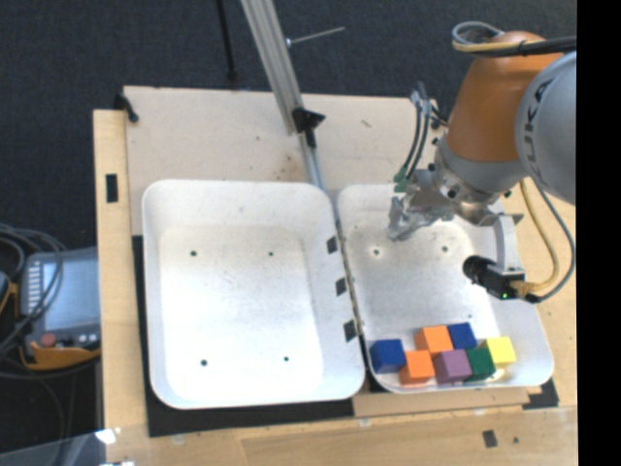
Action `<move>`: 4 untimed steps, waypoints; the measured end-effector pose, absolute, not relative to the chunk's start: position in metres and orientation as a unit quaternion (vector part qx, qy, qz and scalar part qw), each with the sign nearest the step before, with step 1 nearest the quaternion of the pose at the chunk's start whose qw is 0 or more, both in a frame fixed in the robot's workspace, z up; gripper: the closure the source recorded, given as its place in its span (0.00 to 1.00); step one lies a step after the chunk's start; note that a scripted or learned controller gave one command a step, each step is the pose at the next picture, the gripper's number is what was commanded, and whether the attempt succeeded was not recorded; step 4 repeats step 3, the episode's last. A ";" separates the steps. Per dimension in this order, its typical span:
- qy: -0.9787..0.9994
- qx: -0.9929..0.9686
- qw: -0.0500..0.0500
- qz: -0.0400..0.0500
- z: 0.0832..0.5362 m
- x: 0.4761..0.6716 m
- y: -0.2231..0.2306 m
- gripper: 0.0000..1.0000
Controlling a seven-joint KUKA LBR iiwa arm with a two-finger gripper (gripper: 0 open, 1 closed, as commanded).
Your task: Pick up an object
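Blocks [443, 354], seven coloured ones, sit packed together at near edge of right bin [408, 270]: blue, orange, purple, green, yellow among them. Gripper [401, 223] hangs over far part of same bin, well apart from blocks; fingers too blurred, cannot tell if spread. Left bin [243, 289] beside.

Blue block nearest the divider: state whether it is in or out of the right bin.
In. The blue block sits inside the right bin, by its near rim.
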State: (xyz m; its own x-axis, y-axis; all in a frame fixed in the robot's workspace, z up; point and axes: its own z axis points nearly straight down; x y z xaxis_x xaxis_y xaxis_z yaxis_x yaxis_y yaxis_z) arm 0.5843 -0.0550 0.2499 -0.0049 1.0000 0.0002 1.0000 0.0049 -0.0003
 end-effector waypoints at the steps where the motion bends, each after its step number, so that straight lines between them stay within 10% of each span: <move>1: -0.710 -0.705 0.000 -0.001 0.257 0.568 -0.009 1.00; 4: -0.710 -0.704 0.001 -0.001 0.254 0.530 0.093 1.00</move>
